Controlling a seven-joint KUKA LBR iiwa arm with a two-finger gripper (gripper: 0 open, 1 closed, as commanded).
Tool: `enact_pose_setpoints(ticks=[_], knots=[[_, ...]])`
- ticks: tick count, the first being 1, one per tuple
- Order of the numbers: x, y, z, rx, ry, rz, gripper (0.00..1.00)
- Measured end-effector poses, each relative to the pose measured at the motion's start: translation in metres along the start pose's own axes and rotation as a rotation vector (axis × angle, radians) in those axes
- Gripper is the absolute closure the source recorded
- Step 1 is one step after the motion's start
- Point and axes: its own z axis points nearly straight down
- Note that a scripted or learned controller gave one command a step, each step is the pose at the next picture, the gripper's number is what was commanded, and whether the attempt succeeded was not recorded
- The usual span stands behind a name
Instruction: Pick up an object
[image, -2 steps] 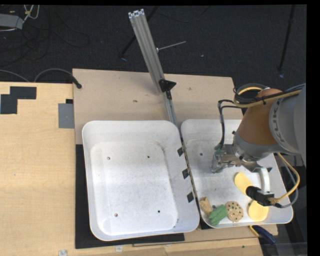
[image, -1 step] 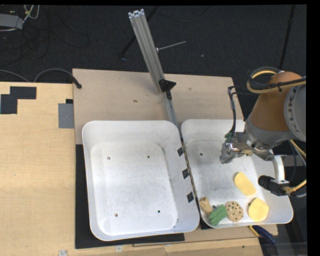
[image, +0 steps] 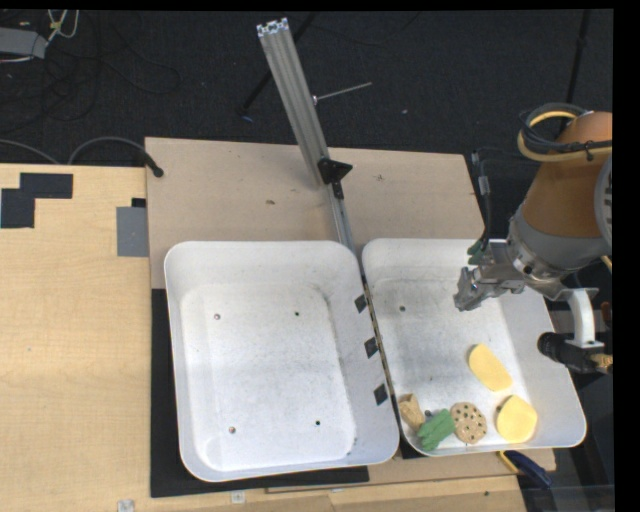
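White plastic, two shallow bins: the left bin (image: 265, 360) fills the lower middle of the frame, and the right bin (image: 420, 300) lies beside it on my worktop (image: 240, 190). My arm (image: 565, 210) comes in from the right edge, with the claw (image: 472, 290) hanging over the right bin's upper part. I cannot tell how it is set; nothing shows in it. I judge I am at the approach. My choices lie along the bin's lower edge: two yellow pieces (image: 490, 367), a round cookie (image: 467, 421), a green piece (image: 436, 429). Next I must travel toward the lower frame and descend on one.
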Motion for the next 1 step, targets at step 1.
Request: enact_pose_setpoints(ticks=[1], knots=[[0.0536, -0.0010, -0.0125, 0.004, 0.003, -0.004, 1.00]])
